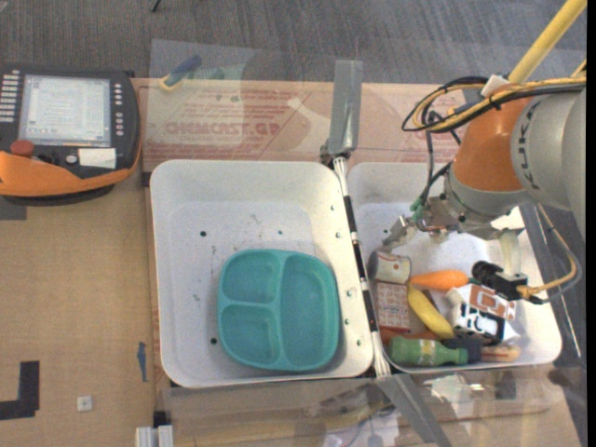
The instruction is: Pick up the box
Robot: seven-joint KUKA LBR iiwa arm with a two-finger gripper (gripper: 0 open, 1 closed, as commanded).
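Right, your box [391, 298], flat card with red print, lies in the right bin [549, 343] by the divider, half buried under a banana [429, 312] and a green bottle [430, 350]. Its label is too small to read. The gripper [416, 225] hangs above it, arm bent steeply down; whether it's open, you can't tell.

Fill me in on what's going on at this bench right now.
A grey and orange arm reaches in from the right, its gripper hovering over the right bin. That bin holds a clutter: a small box, carrot, banana and green bottle. The left bin holds a teal divided plate.
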